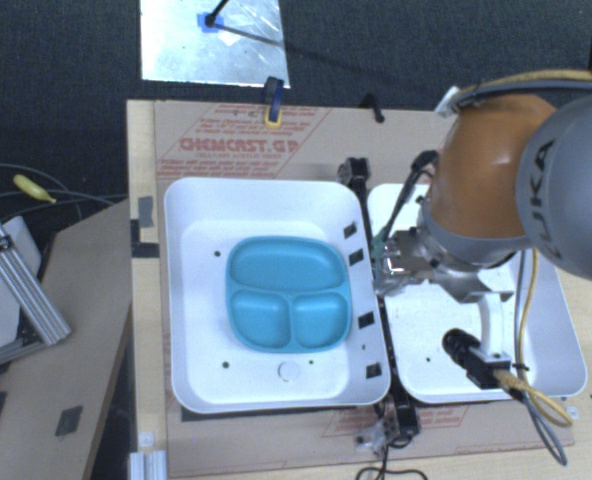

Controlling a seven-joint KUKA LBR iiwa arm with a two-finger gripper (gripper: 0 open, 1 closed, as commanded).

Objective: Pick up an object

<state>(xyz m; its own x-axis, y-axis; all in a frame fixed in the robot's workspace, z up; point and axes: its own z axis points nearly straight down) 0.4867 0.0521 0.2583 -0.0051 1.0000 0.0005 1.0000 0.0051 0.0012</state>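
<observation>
The big grey arm (506, 183) hangs over the right bin (566, 368) at the right of the frame, its bulk hiding the gripper, so I cannot tell its state. The only object I can make out is the blue sectioned tray (286, 293), lying untouched in the left bin (191, 268); the pick looks undone.

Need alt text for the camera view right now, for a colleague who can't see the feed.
A grey arm with an orange band reaches from the right over the right white bin, its wrist low near the divider between the bins. A blue three-compartment tray lies flat in the left white bin, untouched.
</observation>
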